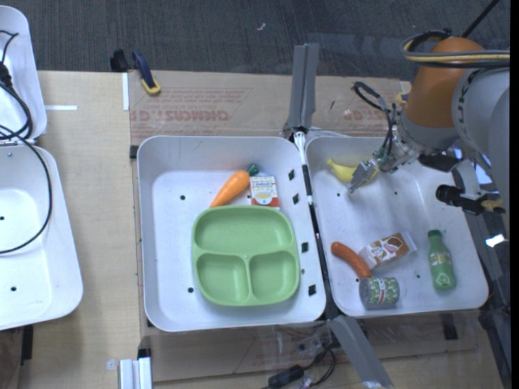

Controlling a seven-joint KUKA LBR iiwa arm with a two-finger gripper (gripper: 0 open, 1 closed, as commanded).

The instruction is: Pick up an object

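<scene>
Right bin [454, 298], right of frame; arm's hand [365, 174] low at its upper left, just beside banana [341, 169]. Can't tell hand's state. Best: center over banana, drop straight, close across the narrow width, avoid bin wall.

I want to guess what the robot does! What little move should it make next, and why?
Probably a short move toward the banana, then down. The gripper is in the right bin right beside the banana's end, with nothing visibly between its fingers, so the banana looks like the nearest thing to grab.
</scene>
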